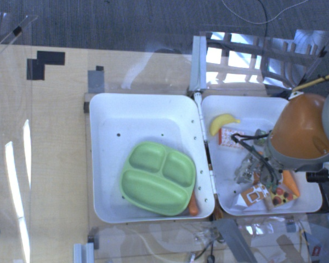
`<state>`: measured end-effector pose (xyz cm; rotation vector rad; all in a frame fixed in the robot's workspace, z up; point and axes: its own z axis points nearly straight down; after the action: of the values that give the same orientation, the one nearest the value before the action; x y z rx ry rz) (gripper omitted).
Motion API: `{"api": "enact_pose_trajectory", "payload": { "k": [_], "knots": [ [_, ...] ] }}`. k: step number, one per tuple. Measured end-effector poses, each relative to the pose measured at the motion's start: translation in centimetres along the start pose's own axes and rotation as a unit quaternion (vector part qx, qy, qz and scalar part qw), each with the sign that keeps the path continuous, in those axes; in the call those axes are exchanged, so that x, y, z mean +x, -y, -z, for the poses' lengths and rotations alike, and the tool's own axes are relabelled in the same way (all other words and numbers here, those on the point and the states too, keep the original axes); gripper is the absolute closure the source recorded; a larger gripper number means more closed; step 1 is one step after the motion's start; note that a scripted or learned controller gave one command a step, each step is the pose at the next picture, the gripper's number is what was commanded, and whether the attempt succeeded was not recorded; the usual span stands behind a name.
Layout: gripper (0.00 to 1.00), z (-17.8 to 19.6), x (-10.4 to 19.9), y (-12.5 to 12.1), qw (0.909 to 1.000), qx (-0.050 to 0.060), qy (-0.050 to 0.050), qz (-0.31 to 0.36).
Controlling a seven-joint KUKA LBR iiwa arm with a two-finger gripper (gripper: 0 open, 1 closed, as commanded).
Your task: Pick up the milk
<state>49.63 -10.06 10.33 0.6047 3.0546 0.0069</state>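
The small red-and-white milk carton (227, 136) lies in the right white plastic bin (312, 204), at its 10 o'clock, beside the yellow toy banana (221, 123). From the metal two-finger gripper (247, 171), whose grip state I cannot tell, it lies toward 11 o'clock, near.

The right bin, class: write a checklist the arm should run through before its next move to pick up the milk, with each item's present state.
1. Arm over the right bin: ok.
2. Milk told apart from the other items: cannot tell; a white and red carton lies beside the banana.
3. Hand open or shut: cannot tell.
4. Anything held in the hand: cannot tell.
5. Green divided plate in the left bin, away from the work: ok.
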Motion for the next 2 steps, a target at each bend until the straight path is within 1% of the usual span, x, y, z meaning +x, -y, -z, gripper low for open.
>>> {"api": "enact_pose_trajectory", "payload": {
  "k": [1, 2],
  "knots": [
    [1.00, 12.7, 0.5, -3.2, 0.9995, 0.003, -0.007, -0.030],
    [1.00, 8.2, 1.9, -4.4, 0.9986, 0.004, -0.010, -0.052]
  ]
}}
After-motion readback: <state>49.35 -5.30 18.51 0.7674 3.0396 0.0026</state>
